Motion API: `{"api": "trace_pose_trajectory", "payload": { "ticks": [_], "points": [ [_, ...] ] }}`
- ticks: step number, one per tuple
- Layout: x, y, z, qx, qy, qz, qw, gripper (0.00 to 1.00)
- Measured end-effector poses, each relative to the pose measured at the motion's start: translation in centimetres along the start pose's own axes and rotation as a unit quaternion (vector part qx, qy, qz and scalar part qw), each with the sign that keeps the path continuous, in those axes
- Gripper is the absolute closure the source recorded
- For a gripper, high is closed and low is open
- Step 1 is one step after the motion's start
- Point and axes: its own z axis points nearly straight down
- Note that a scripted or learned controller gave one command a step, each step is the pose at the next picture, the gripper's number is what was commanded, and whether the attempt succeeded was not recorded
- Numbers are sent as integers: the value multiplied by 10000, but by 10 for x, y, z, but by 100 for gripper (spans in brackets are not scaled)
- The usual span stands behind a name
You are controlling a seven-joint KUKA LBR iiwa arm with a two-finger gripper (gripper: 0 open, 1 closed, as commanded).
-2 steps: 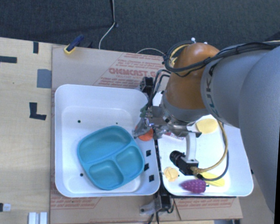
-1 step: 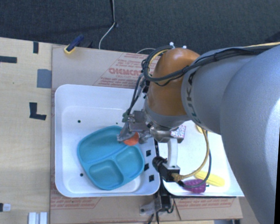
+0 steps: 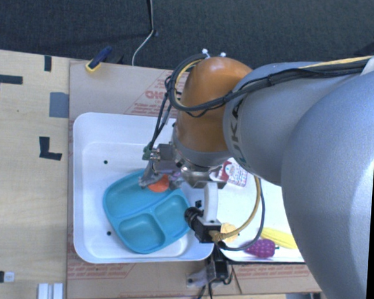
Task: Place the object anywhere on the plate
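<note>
A blue sectioned plate (image 3: 143, 217) lies in the left white bin (image 3: 90, 171), toward its front right. My gripper (image 3: 158, 177) hangs over the plate's upper right edge. A small orange object (image 3: 159, 185) shows right below the fingers, at the plate's rim; whether it is held or resting on the plate I cannot tell. The grey arm and its orange band cover the bin's right side.
The right bin holds a red and white packet (image 3: 235, 174), a yellow object (image 3: 279, 237) and a purple grape-like bunch (image 3: 261, 248). Cables loop around the wrist. A blue and yellow tool (image 3: 98, 59) lies on the bench at the back.
</note>
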Motion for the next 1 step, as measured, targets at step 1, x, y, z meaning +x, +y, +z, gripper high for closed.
{"api": "trace_pose_trajectory", "payload": {
  "ticks": [1],
  "points": [
    [-3,0,1,8,-10,20,10000,0]
  ]
}}
